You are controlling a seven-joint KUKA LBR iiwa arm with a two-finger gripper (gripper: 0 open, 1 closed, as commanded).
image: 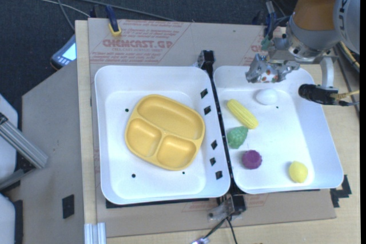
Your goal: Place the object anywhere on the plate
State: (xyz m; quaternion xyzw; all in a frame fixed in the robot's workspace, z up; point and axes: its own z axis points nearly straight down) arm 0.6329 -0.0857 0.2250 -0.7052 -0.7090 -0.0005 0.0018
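Cardboard [143,37] underlies two white bins [108,123] above dark carpet [34,20].

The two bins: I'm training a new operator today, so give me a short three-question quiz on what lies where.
1. True or false: the yellow plate lies in the left bin.
2. Which item lies nearest the gripper? A) white egg B) purple fruit C) lemon
3. Fill in: the corn cob lies just above the green ____.

Key: 1 true; 2 A; 3 vegetable.
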